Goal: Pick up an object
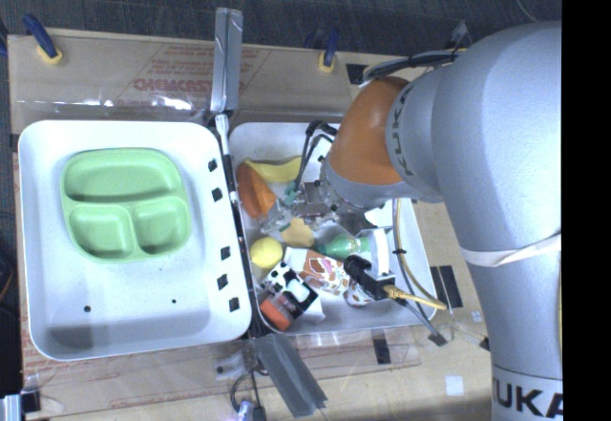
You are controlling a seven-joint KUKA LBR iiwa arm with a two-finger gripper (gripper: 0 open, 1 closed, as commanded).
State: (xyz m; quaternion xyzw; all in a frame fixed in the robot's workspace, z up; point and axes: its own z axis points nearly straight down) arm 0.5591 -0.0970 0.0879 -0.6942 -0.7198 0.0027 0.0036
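The right bin (286,135) holds a heap of small things. A yellow banana (272,168) lies at its far side, with an orange carrot-like piece (254,190) just left of it. A yellow lemon (265,252) sits near the divider. A green piece (339,244) and a patterned white and orange toy (325,272) lie toward the near right. A black, white and orange toy (284,300) rests at the near edge. My gripper (307,202) is down in the middle of this heap, under the orange band (368,137), its tips lost among the objects.
The left bin (38,247) holds a green divided tray (126,202). A grey divider bar (226,56) runs between the bins. The arm's big grey body (496,152) covers the right bin's right side. Blue clamps (43,39) hold the back board.
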